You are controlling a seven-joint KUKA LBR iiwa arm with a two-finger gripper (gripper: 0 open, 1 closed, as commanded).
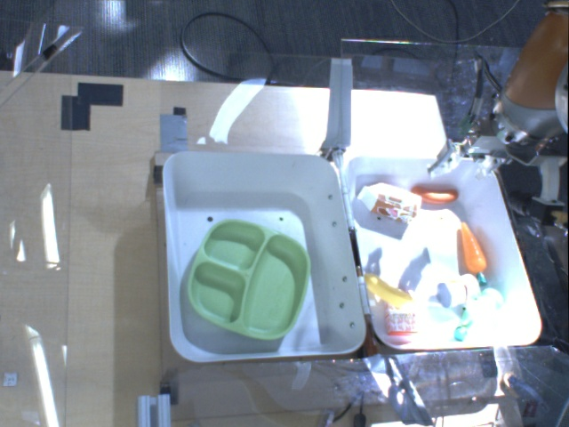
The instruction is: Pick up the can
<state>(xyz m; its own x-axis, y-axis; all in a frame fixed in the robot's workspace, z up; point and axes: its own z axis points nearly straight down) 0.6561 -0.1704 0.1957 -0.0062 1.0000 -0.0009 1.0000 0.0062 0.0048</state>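
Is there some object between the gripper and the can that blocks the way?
The gripper hangs over the far right corner of the right bin; the can lies at its near left edge. Between them lie a small carton and a carrot, and a banana touches the can. From above, nothing visible covers it.

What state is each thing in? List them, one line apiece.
Green divided plate: flat in the left bin.
Can: on its side at the right bin's near edge, untouched.
Banana: lying just beyond the can.
Carrot: lying flat, right side.
Small box: lying tilted, far left of that bin.
Red sausage-like item: lying by the far wall.
Gripper: above the right bin's far edge, holding nothing.
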